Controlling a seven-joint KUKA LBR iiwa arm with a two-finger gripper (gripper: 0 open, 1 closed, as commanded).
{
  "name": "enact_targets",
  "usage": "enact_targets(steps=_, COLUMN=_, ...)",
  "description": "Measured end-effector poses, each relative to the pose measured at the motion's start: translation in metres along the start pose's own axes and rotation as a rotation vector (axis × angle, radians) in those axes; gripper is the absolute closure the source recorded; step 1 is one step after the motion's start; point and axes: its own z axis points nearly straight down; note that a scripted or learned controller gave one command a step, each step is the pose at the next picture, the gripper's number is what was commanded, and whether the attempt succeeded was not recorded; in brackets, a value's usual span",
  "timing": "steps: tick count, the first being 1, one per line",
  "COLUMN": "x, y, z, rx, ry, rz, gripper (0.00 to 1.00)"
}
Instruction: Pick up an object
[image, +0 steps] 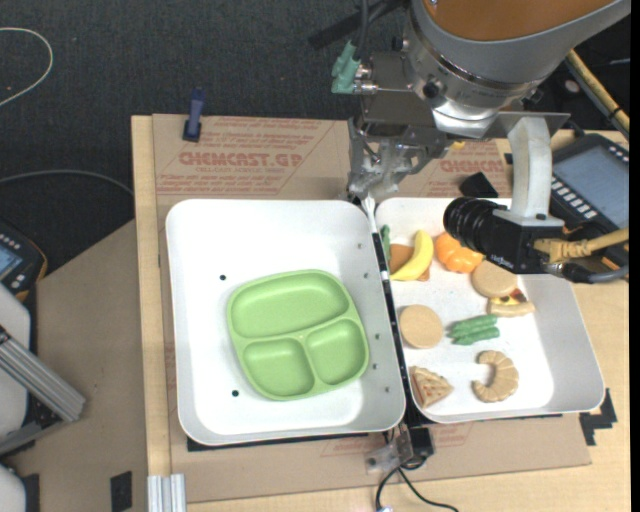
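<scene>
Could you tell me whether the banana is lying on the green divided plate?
No, the banana lies in the right bin beside the other toy foods, while the green divided plate sits in the left bin.

A brown board (260, 150) printed with red letters covers the worktop under two white bins. The left bin (195, 300) holds a green three-part tray (295, 332), lying flat near its middle. A small blue clip (193, 116) sits at the board's far left corner. Dark carpet (90, 90) lies beyond, crossed by thin cables (30, 45).
</scene>
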Motion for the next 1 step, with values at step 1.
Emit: enact_targets(steps=1, x=-0.0442, y=0.045, z=0.1122, rx=0.008, ry=-0.004, rz=0.002, gripper=1.0)
